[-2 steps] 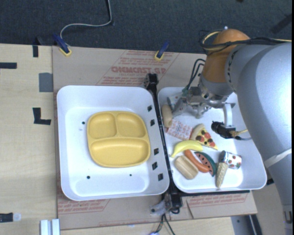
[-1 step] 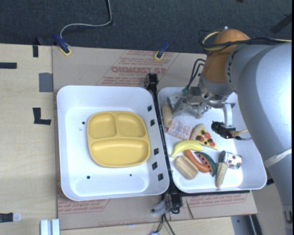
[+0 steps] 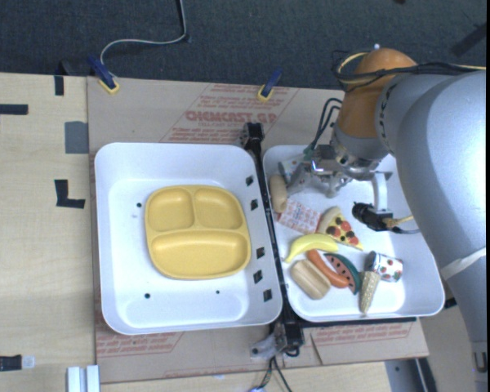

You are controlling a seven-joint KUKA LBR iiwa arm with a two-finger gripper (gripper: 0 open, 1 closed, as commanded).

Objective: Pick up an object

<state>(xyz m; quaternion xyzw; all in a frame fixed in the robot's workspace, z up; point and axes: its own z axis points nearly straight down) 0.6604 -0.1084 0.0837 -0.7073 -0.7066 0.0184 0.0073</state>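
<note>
Tool (image 3: pixel 331 174) hangs over the right bin (image 3: pixel 416 296) above toy food; finger state unclear.

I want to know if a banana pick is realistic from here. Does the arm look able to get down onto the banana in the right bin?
Probably yes. The banana lies on top of the toy pile in the right bin, its curved upper side uncovered, and the gripper sits over the same bin. The pizza slice and hot dog crowd it closely.
</note>
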